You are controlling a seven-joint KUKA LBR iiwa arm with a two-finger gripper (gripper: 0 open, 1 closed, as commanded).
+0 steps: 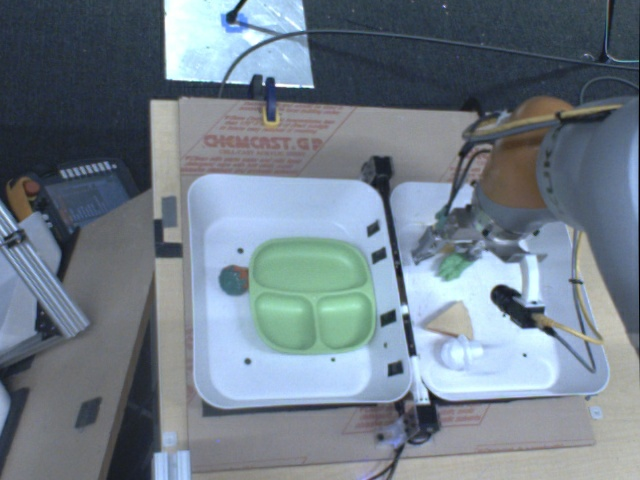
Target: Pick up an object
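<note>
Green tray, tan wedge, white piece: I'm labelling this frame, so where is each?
green tray (305,266), camera view, on its upper compartment
tan wedge (451,320), camera view, middle of its face
white piece (461,353), camera view, on its middle

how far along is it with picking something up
Done: the tool sits low in the right bin, right at a small green object. In hand: a grab there, though a hold on it cannot be made out. Left: lifting something clear; the tan wedge and white piece lie apart from the tool.

Dark carpet floor (80,58), shiny metal sheet (200,28) lying on it. Printed cardboard (320,128) covering pale bench (165,158). Tan side table (100,308) at left.
</note>
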